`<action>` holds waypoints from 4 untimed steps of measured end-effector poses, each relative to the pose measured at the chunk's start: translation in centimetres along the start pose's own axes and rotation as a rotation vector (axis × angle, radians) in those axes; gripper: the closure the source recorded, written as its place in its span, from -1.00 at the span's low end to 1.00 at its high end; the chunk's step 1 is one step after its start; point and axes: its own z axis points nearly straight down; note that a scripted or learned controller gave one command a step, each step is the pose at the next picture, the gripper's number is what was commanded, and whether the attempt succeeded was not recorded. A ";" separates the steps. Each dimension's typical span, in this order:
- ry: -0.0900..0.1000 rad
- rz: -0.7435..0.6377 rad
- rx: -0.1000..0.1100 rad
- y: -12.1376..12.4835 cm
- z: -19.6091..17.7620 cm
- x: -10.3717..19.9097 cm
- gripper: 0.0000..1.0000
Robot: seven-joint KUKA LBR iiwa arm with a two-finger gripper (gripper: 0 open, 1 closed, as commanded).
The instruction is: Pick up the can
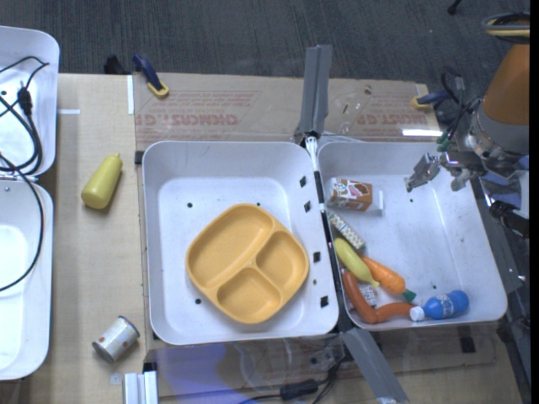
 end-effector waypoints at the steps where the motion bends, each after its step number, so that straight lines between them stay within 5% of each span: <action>1: 0.001 -0.135 0.001 -6.2 9.3 -0.9 -1.00; 2: 0.018 0.165 0.005 -1.5 10.1 -3.6 -1.00; 3: -0.001 0.264 -0.001 3.7 10.0 -2.0 -1.00; 4: 0.010 0.494 0.002 5.1 9.8 -2.7 -1.00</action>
